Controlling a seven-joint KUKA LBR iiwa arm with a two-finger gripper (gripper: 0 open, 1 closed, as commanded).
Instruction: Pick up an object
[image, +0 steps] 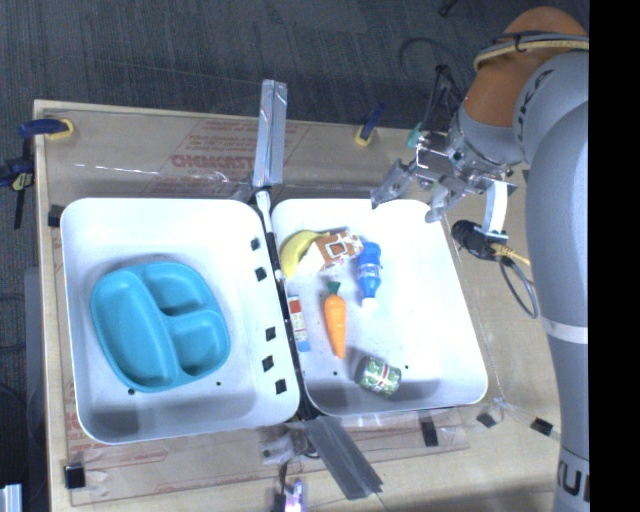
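The right bin (440, 300) holds a yellow banana (297, 247), a small brown and white box (338, 247), a blue bottle (368, 268), an orange carrot (335, 322) and a green can (380, 375) lying on its side. My gripper (412, 200) hangs over the bin's far right rim, up and right of the bottle. Its two fingers are spread apart, one at the left (386, 192) and one at the right (438, 208), with nothing between them.
The left bin (90, 400) holds a blue divided tray (158, 322). A grey divider bar (268, 135) runs between the bins at the back. Blue clamps (370, 122) sit on the bench edge. My arm (555, 200) fills the right side.
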